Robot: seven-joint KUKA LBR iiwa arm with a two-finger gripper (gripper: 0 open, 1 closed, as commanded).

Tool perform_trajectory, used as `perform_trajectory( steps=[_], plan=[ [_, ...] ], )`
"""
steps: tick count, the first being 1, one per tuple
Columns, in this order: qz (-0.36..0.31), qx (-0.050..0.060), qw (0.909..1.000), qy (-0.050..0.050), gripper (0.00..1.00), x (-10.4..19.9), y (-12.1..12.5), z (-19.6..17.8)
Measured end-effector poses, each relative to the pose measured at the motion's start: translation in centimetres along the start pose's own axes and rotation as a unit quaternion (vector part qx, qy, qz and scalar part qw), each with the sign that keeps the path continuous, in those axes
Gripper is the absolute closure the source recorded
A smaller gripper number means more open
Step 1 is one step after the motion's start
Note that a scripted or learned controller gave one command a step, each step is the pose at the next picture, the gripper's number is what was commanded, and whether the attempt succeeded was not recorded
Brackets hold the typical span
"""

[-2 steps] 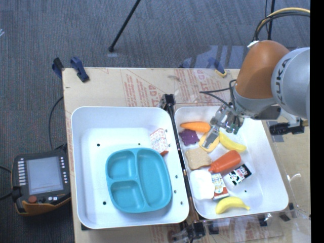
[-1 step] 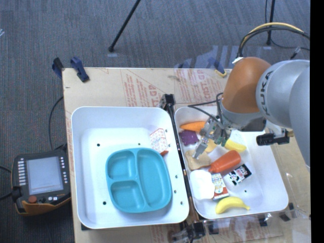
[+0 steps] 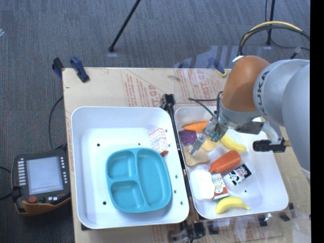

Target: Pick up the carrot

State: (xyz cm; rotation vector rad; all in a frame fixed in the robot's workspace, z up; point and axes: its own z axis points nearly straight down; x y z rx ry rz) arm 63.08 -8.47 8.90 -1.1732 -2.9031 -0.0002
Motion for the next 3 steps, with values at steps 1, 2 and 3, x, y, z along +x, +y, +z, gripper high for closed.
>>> perform_trajectory(
  steps=[1,2,3],
  plan=[
    [0.177,-0.004,0.9842,-0.003,0.0,-1.0,-0.3,-0.1],
    [0.173,-0.006,0.9849,-0.006,1.0,-1.1,0.0,-1.2],
    [0.251,-0.006,0.9679,-0.006,1.0,2.6,-6.1,-0.2]
  ],
)
